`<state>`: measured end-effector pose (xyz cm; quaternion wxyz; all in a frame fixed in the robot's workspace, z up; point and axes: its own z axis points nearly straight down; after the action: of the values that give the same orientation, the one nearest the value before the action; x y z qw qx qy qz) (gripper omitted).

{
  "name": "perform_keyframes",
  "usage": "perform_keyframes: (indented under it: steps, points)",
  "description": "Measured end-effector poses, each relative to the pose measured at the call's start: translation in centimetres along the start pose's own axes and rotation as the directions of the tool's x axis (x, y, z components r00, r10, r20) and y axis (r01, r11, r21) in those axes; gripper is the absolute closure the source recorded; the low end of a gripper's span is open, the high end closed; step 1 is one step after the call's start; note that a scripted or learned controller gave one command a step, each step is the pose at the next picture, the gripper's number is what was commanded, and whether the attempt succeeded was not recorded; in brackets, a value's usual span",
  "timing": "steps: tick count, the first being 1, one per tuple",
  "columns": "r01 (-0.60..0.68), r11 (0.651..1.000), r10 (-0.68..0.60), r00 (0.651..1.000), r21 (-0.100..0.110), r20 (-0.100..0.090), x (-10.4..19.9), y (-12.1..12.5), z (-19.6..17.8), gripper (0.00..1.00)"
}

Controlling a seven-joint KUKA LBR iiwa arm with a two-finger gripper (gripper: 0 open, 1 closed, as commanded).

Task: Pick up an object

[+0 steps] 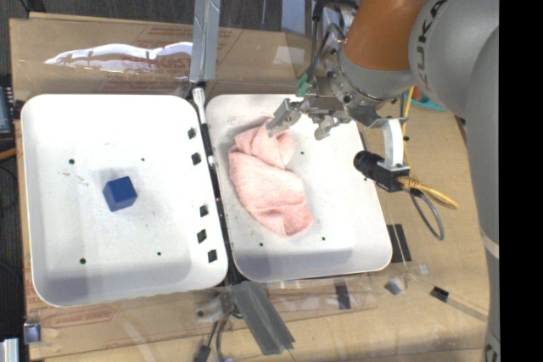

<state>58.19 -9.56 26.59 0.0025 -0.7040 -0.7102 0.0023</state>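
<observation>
A crumpled pink cloth (267,176) lies in the right bin (361,246), running from its upper middle down toward the centre. A small blue cube (120,192) sits in the left bin (51,140), left of its middle. My gripper (300,125) hangs over the upper part of the right bin, just above the cloth's top edge. Its two fingers are spread apart, one finger (281,119) over the cloth's upper corner and the other finger (326,127) to the right of it. Nothing is between them.
A grey divider (206,182) with black clips separates the two bins. The arm's grey and orange body (407,21) looms over the right bin's far right corner. Cardboard (102,38) lies behind the bins.
</observation>
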Motion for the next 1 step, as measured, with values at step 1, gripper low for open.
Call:
perform_keyframes:
  steps: [1]
  points:
    - [0.05,0.999,-0.05,0.999,0.0,0.0,-4.43,0.92,5.48,0.0]
